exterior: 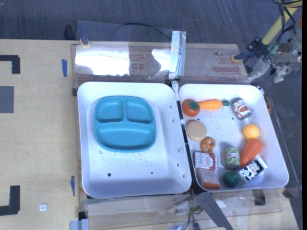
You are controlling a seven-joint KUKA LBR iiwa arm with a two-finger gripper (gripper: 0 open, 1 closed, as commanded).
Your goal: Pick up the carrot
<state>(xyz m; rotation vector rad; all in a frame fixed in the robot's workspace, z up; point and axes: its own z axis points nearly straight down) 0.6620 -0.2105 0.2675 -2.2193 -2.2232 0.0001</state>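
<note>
Nearest the camera in the right bin (280, 169), things are packed tight: a red-and-white carton (205, 161), a dark green vegetable (231, 178), a black-and-white carton (253, 169) and a green can (232, 156), with a fat orange-red pepper (251, 151) lying aslant just beside them. That pepper worries me: its colour is close to the target's, and a grab aimed by colour could go for it instead. Farther back lies the carrot (211, 105), lengthwise, green tip to the right, its thick end touching a tomato (191, 108). A closing grip there could nudge the tomato or roll the carrot away. The left bin (86, 166) holds a blue divided plate (125, 123). At the far right, off the bins, sits the tool (273, 66), well apart from the carrot; I cannot tell how far open it is, and I see nothing in it.
</note>
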